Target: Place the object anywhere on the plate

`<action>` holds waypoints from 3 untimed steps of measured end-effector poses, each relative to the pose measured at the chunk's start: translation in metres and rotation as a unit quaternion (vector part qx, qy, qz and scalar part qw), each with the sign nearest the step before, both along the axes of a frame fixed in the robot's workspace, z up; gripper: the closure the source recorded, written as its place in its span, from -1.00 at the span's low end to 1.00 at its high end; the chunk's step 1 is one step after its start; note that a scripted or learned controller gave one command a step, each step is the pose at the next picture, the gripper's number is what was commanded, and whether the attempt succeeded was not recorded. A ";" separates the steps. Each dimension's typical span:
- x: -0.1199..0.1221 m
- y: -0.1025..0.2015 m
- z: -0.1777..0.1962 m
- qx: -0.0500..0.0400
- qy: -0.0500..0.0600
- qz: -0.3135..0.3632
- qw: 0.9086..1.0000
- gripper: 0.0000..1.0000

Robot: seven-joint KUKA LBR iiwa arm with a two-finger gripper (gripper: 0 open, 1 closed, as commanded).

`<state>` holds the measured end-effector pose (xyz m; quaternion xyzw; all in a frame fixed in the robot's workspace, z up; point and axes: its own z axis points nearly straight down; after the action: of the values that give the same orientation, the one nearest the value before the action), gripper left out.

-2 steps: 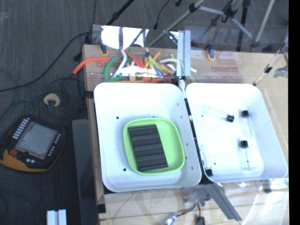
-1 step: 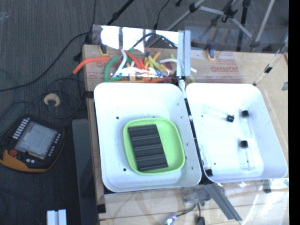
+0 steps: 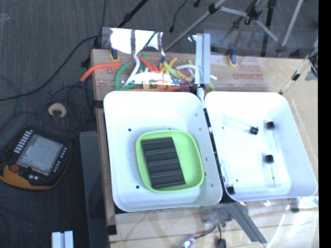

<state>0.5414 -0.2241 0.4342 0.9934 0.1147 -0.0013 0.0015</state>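
Note:
A green square plate [image 3: 194, 161] with rounded corners lies in the left white bin [image 3: 124, 123], towards its front. On the plate rests a dark grey ribbed block [image 3: 163, 162], lengthwise and roughly centred, inside the plate's rim. In the right white bin [image 3: 292, 138] lie clear plastic tubes with black caps: one [image 3: 242, 125] near the back left, another [image 3: 270, 170] running towards the front, and a loose black cap [image 3: 270, 124] near the back.
Coloured cables [image 3: 150, 68] are heaped behind the left bin, beside an upright metal post [image 3: 202, 61] at the bins' junction. A teach pendant [image 3: 35, 160] lies on the floor at the left. Tripod legs [image 3: 248, 14] stand behind the bench.

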 end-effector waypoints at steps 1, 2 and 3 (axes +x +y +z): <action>-0.035 0.000 0.000 0.001 0.000 -0.015 1.000 -1.00; -0.057 0.000 0.000 0.001 -0.001 -0.014 1.000 -1.00; -0.029 0.000 0.000 0.000 0.000 -0.015 1.000 -1.00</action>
<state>0.5123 -0.2241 0.4343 0.9950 0.1000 -0.0010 0.0016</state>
